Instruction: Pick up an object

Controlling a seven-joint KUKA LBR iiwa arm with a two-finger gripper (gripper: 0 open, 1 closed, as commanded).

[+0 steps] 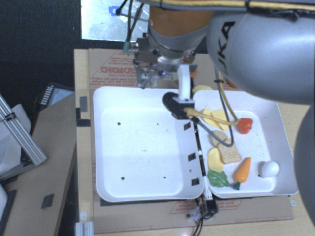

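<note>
The arm (256,38) hides much of the tool (149,78); its state I cannot tell. What is probably a carrot (242,169) lies well apart, near right.

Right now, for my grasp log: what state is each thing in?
Orange toy carrot: lying flat, untouched.
White egg: loose, apart from the rest.
Red toy fruit: lying loose.
Tan bread slice: flat, touching yellow round piece.
Green leafy piece: flat, beside carrot.

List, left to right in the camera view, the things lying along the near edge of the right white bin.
Green leafy toy vegetable → orange toy carrot → white egg-shaped ball.
</note>
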